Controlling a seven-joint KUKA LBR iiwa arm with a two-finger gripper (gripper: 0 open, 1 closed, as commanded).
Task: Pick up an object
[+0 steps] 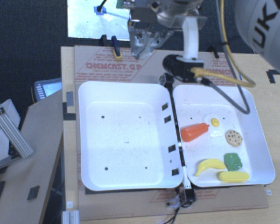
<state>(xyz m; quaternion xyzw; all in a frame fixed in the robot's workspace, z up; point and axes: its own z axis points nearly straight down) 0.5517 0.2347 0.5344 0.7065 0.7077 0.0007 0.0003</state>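
Observation:
My gripper (142,48) hangs high over the back edge of the bench, behind the left bin (126,139) and well clear of every object. It looks open, with nothing between its fingers. The right bin (256,125) holds an orange carrot (194,132) near its left wall. A fried egg (213,122) lies just right of the carrot, and a round cookie (233,137) further right. Near the front lie a yellow banana (210,165), a green piece (233,161) and a yellow oblong piece (234,176).
A black-clipped divider (174,134) runs where the two bins meet. A yellow cable (228,78) and a grey hose (238,101) drape over the right bin's back edge. Brown cardboard (107,66) lies behind the bins. A metal rail (9,129) leans at the left.

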